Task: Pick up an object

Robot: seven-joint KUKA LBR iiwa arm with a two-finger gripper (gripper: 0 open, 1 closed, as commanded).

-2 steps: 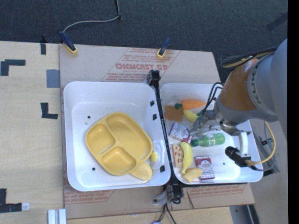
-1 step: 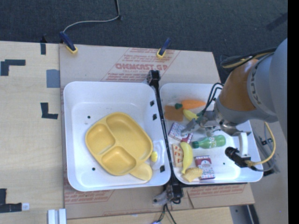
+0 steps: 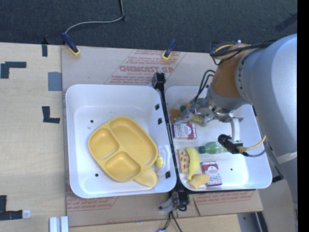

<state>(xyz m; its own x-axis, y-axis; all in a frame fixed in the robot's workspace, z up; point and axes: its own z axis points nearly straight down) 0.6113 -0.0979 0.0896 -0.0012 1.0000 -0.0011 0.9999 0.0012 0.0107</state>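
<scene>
My gripper (image 3: 194, 113) is low in the upper left part of the right bin (image 3: 260, 178), under the orange wrist band. It hangs over small orange and green items (image 3: 176, 113) that it partly hides. Just below it lies a red and white packet (image 3: 184, 130). A green bottle (image 3: 212, 148) lies on its side in the middle of the bin. A banana (image 3: 193, 160), a cracker piece (image 3: 182, 159), a red box (image 3: 211, 172) and a yellow lump (image 3: 198, 180) sit near the front wall.
The left bin (image 3: 77, 100) holds a yellow divided plate (image 3: 123, 149), a small yellow ball (image 3: 159, 162) and a yellow piece (image 3: 147, 178). A black divider (image 3: 164, 115) separates the bins. The grey arm (image 3: 270, 81) covers the right bin's far right side.
</scene>
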